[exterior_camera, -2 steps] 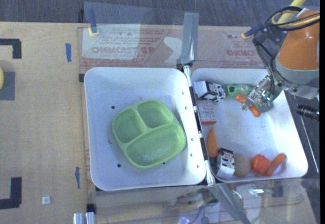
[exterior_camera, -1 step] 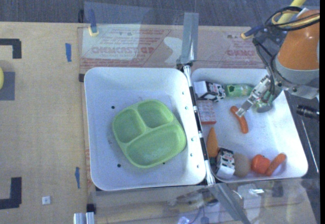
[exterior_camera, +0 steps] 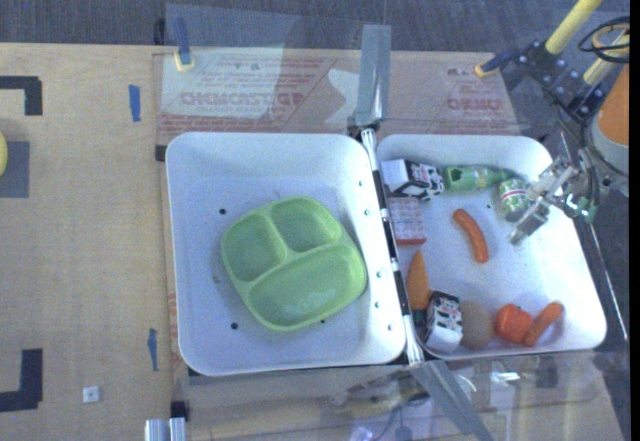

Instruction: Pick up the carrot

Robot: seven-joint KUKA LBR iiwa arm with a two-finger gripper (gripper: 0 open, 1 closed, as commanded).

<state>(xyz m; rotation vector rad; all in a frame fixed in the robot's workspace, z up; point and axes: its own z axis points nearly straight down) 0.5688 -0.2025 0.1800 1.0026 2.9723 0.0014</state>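
Right bin (exterior_camera: 590, 269): carrot (exterior_camera: 417, 279) lies by the left wall, just beside the divider, point toward the far side, a small box (exterior_camera: 443, 319) touching its thick near end. End effector (exterior_camera: 548, 197) hovers over the bin's far right, well apart from the carrot; fingers look spread with nothing between them. A sausage (exterior_camera: 471, 234) lies between the two. Left bin holds a green tray (exterior_camera: 293, 262).

Judgement: toy carrot, probably light, stiff, slick plastic. Grip across the thicker middle; the wall crowds one finger, so it may squirt out.
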